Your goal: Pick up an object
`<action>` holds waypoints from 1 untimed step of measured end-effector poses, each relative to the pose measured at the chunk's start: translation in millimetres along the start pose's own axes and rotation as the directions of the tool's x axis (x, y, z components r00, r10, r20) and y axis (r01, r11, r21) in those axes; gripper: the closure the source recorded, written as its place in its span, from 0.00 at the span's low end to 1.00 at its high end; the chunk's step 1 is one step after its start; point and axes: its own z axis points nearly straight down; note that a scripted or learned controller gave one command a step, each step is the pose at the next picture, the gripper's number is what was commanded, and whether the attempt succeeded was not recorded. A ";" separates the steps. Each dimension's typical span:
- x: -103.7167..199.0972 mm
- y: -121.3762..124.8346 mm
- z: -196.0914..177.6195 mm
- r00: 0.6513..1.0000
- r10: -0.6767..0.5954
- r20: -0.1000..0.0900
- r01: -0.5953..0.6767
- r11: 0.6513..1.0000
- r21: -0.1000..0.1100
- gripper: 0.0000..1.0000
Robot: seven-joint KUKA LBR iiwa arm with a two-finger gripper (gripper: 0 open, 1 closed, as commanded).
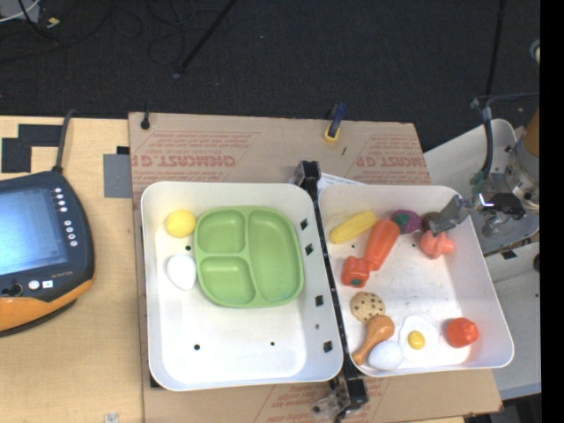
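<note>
Two shallow white bins are seen side by side on the table. In the left bin (159, 342), a green divided plate (248, 256) is laid near the middle, with a lemon (180, 223) at the far left corner and a white egg (181, 272) just beside the plate's left edge.

In the right bin (493, 324), a corn cob (352, 227) and a carrot (382, 241) are found near the far left part, the carrot touching a red pepper (355, 272) below it. A purple piece (406, 221) lies by the far edge, and a pink toy (436, 244) sits towards the far right corner. A cookie (367, 306) is placed near the middle of the left side, with a chicken leg (374, 334) below it, a second white egg (385, 355) at the near edge, a fried egg (417, 337) beside that, and a tomato (461, 331) near the near right corner.

The gripper (445, 216) is reached in over the far right corner of the right bin, just above the pink toy. Whether the jaws are open or closed cannot be told, and nothing is seen held.

A tablet (35, 236) with an orange base rests at the table's left edge.
</note>
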 end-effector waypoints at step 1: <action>0.1 1.6 -7.6 1.000 -0.002 0.002 0.002 1.000 -0.012 0.00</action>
